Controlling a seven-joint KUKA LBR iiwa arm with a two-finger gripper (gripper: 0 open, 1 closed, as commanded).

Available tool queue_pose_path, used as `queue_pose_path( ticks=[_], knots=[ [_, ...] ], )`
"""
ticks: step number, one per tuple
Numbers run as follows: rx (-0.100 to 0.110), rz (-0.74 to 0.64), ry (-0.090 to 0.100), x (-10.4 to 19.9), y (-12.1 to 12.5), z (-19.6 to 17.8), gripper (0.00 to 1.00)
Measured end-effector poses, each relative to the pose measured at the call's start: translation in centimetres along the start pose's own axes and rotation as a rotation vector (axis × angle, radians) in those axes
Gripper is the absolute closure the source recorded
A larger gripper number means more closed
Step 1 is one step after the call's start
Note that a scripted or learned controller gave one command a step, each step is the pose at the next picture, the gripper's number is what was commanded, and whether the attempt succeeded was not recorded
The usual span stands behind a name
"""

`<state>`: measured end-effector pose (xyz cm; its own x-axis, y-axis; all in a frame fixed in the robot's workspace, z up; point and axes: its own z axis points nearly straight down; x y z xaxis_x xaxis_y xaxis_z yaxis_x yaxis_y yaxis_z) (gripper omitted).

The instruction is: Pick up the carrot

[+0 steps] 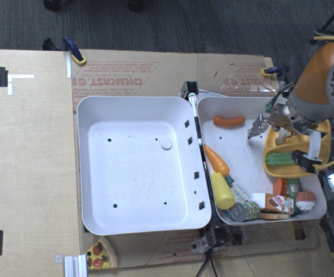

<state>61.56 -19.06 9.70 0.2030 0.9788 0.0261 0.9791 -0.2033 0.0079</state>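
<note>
The carrot point(216, 159) is a short orange cone lying against the left wall of the right bin point(241, 154), pointing up-left, with a green stub at its lower end. My gripper point(268, 130) hovers over the upper right part of that bin, to the right of and a little above the carrot and well apart from it. Its fingers point(255, 129) stand open with nothing between them. The grey arm with its orange band point(319, 74) comes in from the right.
An orange sausage point(229, 120) lies near the bin's top. A yellow bottle point(221, 190) touches the carrot's lower end. A yellow dish point(322, 149) with a green item, a can point(244, 211) and packets crowd the right and bottom. The left bin point(97, 172) holds a small white disc point(166, 145).
</note>
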Motion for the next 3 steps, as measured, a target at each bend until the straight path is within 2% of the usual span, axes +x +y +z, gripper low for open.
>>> queue_pose_path(
  ticks=[1,2,3],
  knots=[
    [-0.015,-0.228,-0.001,-0.9,-2.7,-0.4,0.00],
    [-0.001,-0.470,-0.007,-1.6,-0.5,-0.1,0.00],
    [-0.005,-0.630,-0.013,-2.2,-1.8,-0.2,0.00]
  ],
)
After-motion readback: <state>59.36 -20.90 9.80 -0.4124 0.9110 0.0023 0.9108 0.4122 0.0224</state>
